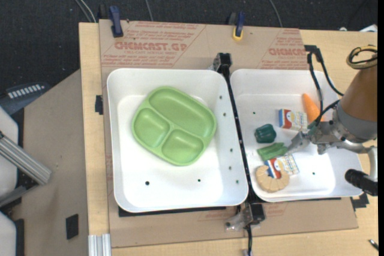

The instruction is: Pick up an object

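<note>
The right bin (336,190) holds several small items: an orange carrot (311,107), a small white carton with red and blue print (290,119), a dark green block (264,132), a light green flat piece (271,150), a striped packet (282,165) and a round tan cookie (270,179). My gripper (302,139) reaches in from the right, low over the bin's middle. Its tip lies just right of the light green piece and below the carton. Nothing shows between its tips.
The left bin (120,129) holds a light green divided plate (174,125). A black divider (233,123) runs between the bins. Cables (321,78) hang by the arm at the right. Blue and yellow clamps (239,26) grip the cardboard at the back edge.
</note>
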{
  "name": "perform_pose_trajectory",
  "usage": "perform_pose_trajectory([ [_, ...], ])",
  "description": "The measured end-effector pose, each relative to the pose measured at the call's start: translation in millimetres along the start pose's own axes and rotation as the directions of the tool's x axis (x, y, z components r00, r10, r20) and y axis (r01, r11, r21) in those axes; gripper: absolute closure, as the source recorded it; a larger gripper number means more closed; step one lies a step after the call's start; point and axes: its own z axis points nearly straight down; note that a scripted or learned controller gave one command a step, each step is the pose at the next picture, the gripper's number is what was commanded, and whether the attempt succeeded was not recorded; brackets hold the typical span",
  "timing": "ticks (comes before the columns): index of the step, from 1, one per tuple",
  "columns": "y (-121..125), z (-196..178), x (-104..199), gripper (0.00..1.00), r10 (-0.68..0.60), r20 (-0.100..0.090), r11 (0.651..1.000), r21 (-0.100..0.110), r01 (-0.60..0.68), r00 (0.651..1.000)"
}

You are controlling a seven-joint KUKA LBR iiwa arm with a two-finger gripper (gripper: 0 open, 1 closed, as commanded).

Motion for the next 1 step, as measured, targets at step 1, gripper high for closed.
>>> perform_pose_trajectory([
  [1,1.3,-13.2,-0.2,1.00,0.000,0.002,1.000,-0.005,0.000,1.000],
])
